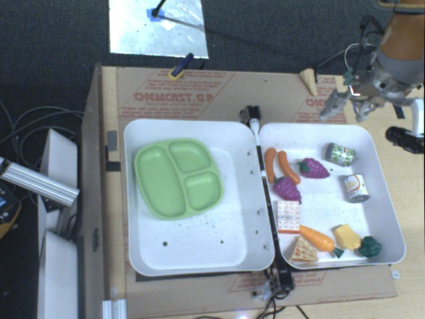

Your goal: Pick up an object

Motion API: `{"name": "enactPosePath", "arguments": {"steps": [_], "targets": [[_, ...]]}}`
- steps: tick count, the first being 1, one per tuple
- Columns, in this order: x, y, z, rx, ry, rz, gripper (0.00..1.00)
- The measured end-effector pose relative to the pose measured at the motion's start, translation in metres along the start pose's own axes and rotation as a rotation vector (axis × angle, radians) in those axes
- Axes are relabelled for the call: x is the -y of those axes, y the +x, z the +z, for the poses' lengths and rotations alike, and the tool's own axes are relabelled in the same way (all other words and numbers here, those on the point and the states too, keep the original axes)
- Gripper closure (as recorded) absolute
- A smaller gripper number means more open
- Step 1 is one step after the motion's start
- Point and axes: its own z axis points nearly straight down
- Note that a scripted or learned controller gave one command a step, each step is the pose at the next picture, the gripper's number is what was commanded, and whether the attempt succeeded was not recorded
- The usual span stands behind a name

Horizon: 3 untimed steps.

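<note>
Nearest, in the right bin (385,208): broccoli (370,246), cheese (346,236), carrot (316,238); farther, a can (356,187) and a green-labelled can (340,154). Beyond the far rim, gripper (346,106) raised, fingers seemingly spread, holding nothing. Best to descend centred over one well-separated item, perhaps the green-labelled can.

We see the arm reaching in from the upper right, its orange band above the grey wrist. The claw (346,108) hangs pointing down and leftward, its two fingers (331,106) spread apart, seemingly with nothing between them, though they look slightly blurred.
</note>
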Motion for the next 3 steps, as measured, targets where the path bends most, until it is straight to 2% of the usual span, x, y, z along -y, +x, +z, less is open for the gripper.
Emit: {"name": "enactPosePath", "arguments": {"steps": [1,2,3], "targets": [[0.001,0.064,0.085,-0.002,0.003,-0.002,0.0],[0.016,0.057,0.083,0.0,0.001,0.001,0.0],[-0.012,0.052,0.117,0.001,0.002,-0.001,0.0]]}}
